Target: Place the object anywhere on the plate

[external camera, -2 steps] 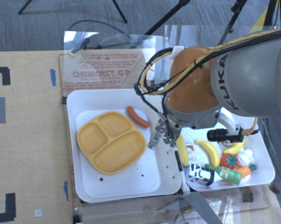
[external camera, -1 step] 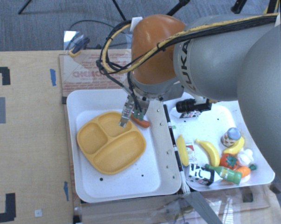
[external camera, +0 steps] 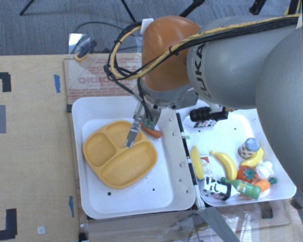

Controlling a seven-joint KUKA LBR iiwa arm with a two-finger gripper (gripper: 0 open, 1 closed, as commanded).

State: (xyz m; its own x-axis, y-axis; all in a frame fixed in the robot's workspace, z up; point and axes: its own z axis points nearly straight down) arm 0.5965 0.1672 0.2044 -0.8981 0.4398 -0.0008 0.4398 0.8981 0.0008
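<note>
A yellow plate (external camera: 118, 159) with three compartments lies in the left bin (external camera: 95, 200). My gripper (external camera: 133, 135) reaches down from the orange wrist band over the plate's upper right part, its tip just above the ridge between compartments. A small orange toy with a green end, like a carrot (external camera: 152, 130), sits right beside the gripper at the plate's upper right rim, above the bin floor. Whether the carrot is held or just lying beside the gripper cannot be made out. The big grey arm hides the back of both bins.
The right bin (external camera: 282, 187) holds a yellow banana (external camera: 225, 163), a second yellow piece (external camera: 196, 162), a green bottle (external camera: 244, 189), a black-and-white packet (external camera: 214, 187) and several small toys at its right side. The divider wall (external camera: 181, 162) runs between the bins.
</note>
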